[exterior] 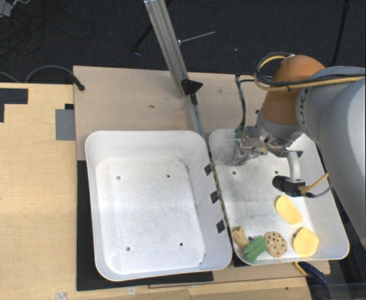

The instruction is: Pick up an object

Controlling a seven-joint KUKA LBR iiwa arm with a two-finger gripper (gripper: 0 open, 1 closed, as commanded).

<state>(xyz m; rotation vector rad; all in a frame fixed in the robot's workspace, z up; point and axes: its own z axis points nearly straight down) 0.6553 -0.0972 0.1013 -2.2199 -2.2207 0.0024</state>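
Observation:
My gripper (241, 154) hangs over the back left part of the right bin (258, 186), under the grey wrist with its orange band. Nothing shows in its grasp. Near the bin's front edge lie a green object (255, 249), a small tan block (239, 235) and a round brown cookie (274, 244). Two yellow pieces sit to the right, one (289, 209) mid-bin and one (306, 241) at the front right corner. All of these lie well in front of the gripper.
The left bin (148, 199) stands beside the right one, with black clips (214, 195) along the shared rim. A slanted aluminium rail (170, 49) rises behind the bins. A black fitting with a yellow cable (292, 184) hangs by the arm.

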